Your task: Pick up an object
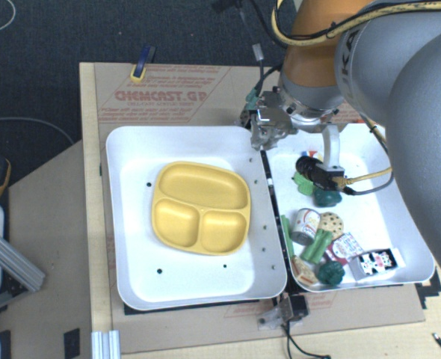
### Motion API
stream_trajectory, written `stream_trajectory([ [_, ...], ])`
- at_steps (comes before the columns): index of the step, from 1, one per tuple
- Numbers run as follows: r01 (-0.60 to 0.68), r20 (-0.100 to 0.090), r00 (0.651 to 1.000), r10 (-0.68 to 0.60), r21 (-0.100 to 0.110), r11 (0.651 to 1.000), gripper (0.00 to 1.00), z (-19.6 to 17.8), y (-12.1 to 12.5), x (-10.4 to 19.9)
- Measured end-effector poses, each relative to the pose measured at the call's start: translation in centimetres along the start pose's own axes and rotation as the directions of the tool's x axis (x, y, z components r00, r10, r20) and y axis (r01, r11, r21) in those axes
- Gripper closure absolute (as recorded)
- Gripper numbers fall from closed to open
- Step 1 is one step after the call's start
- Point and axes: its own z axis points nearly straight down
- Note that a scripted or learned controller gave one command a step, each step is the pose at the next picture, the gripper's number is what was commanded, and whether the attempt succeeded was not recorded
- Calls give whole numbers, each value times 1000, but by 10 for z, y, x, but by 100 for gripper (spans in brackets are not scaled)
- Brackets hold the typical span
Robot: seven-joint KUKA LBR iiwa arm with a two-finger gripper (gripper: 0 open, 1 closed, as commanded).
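Note:
My gripper (265, 132) hangs over the far left corner of the right bin (400, 223), close to the wall between the two bins. A pile of small objects lies toward the front of that bin: a small tin can (303, 224), a speckled cookie (330, 221), a green stick (317, 245), a dark teal lump (330, 274), a pink packet (345, 246) and a black-and-white box (376, 261). Farther back, below the wrist, lie a green piece (305, 185) and a teal piece (327, 197). No object shows at the gripper's tip.
The left bin (127, 200) holds a yellow divided plate (201, 206) in its middle. A brown cardboard sheet (168, 92) lies behind the bins, with a blue-and-yellow clip (140, 64) at its far edge. The grey arm covers the right bin's far right part.

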Motion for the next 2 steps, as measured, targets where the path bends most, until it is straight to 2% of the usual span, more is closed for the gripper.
stream_trajectory([
  [1, -2, 1, 1000, 2, 2, 1000, 100, 4, 0, 31],
  [2, -5, 0, 1000, 5, 0, 1000, 100, -15, -3, 30],
])
